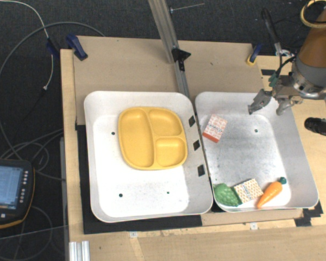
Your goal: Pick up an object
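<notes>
My gripper (271, 105) hangs over the far right part of the right bin (293, 140), open, with nothing between its fingers. A small pink-and-white box (214, 128) lies in that bin's left part, well left of the gripper. Along the bin's near edge sit a green object (226, 194), a checkered packet (248, 190) and a toy carrot (269, 193), side by side.
The left bin (100, 162) holds a yellow divided plate (152, 137). A metal post (168, 31) rises at a slant behind the gap between the bins. Blue clamps (75, 46) grip the bench's far edge. A tablet (8, 192) lies off the bench at left.
</notes>
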